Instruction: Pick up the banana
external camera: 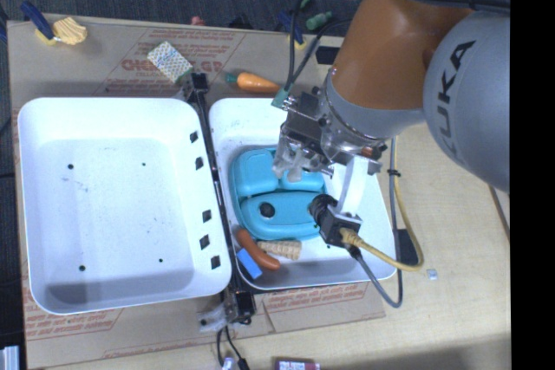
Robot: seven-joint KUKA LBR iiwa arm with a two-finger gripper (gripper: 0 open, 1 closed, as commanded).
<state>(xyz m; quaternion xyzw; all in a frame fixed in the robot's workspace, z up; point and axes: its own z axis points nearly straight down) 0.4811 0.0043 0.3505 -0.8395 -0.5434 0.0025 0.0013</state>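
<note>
My gripper [293, 166] hangs low in the right bin [375, 266], just over the top edge of a turquoise plastic object [264, 208] with a dark hole in it. The grey arm with its orange band [395, 22] covers the bin's back right part and hides what lies beneath it. At the bin's front lie an orange-red sausage-shaped toy [258, 253], a tan ridged piece [283, 249] and a small blue block [249, 267]. A pale yellow object [69, 32] lies outside the bins at the bench's far left corner.
The left bin [52, 186] stands beside the right one, joined by a black clip strip [204, 160]. An orange carrot toy [256, 83] and a patterned packet [169, 60] lie on the cardboard behind the bins. A yellow cable [386, 256] trails from the wrist.
</note>
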